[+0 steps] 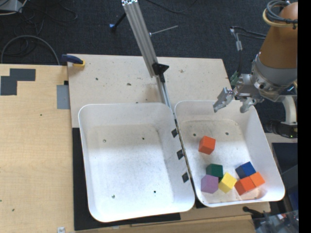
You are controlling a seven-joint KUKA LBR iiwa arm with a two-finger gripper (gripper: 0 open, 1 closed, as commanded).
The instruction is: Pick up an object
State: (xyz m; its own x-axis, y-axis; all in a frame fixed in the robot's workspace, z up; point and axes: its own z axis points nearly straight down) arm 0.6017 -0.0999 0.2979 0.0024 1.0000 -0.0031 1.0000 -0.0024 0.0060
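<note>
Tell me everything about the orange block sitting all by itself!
The lone orange cube-shaped block looks solid and matte, maybe wood or foam. It rests on the floor of the right white bin, turned a bit askew to the bin's walls, apart from the cluster of coloured blocks nearer the bin's front. Nothing touches it except the bin floor.

Robotics lab: plywood bench (pixel 29 144) with two white bins (pixel 92 115), aluminium strut (pixel 143 38) over them, loose cables (pixel 29 45) on dark carpet (pixel 204 13) behind.
</note>
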